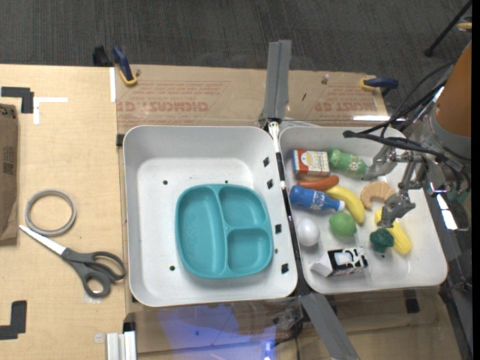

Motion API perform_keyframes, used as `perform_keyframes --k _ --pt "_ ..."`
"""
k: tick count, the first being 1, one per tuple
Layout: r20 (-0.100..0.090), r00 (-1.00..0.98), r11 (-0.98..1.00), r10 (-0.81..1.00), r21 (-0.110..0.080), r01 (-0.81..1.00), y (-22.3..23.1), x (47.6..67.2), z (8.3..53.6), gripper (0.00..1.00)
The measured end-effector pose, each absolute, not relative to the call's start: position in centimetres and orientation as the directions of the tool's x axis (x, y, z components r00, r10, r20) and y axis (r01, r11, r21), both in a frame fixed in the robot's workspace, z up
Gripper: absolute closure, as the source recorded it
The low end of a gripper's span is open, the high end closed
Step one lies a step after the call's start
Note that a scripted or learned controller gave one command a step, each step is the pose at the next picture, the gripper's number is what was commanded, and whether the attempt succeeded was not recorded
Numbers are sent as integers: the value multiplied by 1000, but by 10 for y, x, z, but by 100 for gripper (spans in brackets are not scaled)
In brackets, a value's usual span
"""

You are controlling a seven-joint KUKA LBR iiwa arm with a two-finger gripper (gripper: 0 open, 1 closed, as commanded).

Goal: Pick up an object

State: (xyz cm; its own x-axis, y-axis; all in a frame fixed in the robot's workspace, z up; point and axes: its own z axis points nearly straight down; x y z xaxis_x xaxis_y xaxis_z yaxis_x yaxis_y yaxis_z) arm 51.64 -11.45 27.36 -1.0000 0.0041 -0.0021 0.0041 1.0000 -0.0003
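Observation:
The right bin (431, 276) holds several toy foods. There is an orange carton (311, 160), a green bottle (346, 162), a red sausage (316, 181), a blue bottle (315, 199) and a banana (349, 202). A green ball (343, 224), a white egg (308, 232) and a black-and-white carton (346, 262) lie nearer the front. A tan croissant (374, 193), yellow corn (400, 238) and a dark green piece (381, 240) sit to the right. My gripper (396, 193) hangs over the bin's right side, just above the croissant and corn.
The left bin (142, 201) holds a teal divided plate (223, 231). On the bench to the left lie scissors (82, 265) and a tape roll (50, 211). Cables trail from the arm at the right edge.

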Motion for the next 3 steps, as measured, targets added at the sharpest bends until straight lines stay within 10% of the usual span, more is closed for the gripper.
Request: perform_keyframes --k 2,3 --pt "-1 -999 999 -35 0 -35 -109 569 92 0" --pt "-6 -999 999 -37 -1 -37 -109 570 102 100"
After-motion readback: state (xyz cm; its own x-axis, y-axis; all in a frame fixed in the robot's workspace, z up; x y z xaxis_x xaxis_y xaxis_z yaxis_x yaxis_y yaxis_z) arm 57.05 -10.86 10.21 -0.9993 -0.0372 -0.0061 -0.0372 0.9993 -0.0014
